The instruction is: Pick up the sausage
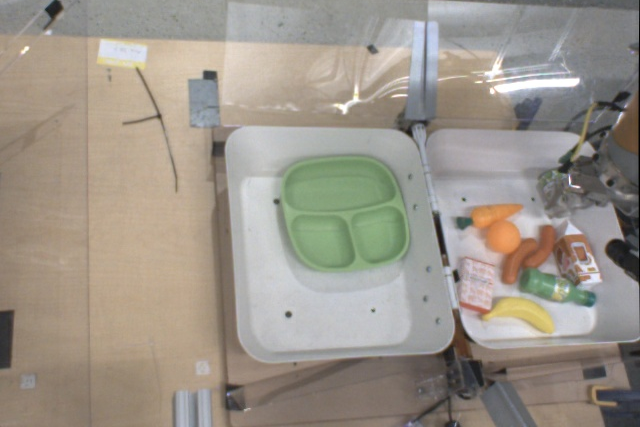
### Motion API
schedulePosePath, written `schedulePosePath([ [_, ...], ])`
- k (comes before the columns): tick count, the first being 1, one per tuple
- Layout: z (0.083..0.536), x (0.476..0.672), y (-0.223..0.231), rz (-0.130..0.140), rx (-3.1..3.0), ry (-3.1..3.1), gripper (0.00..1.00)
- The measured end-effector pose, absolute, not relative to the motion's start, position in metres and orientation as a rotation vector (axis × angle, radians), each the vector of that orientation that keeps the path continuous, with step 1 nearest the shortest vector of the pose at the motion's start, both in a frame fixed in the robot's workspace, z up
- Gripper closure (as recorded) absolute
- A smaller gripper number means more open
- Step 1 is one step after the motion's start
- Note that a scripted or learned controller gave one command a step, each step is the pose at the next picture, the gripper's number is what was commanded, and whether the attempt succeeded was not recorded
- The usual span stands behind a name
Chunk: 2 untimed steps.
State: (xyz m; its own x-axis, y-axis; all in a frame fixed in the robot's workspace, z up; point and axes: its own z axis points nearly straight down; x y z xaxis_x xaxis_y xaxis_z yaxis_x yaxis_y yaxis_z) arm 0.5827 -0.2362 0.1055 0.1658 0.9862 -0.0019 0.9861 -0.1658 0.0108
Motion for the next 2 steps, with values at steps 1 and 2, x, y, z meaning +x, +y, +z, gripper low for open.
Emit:
schedulePosePath([
  [1, 0.092, 0.517, -0.193, 0.004, 2.59, 1.771, 0.0],
  [2, 0.091, 0.488, -0.214, 0.004, 2.897, 1.213, 0.0],
])
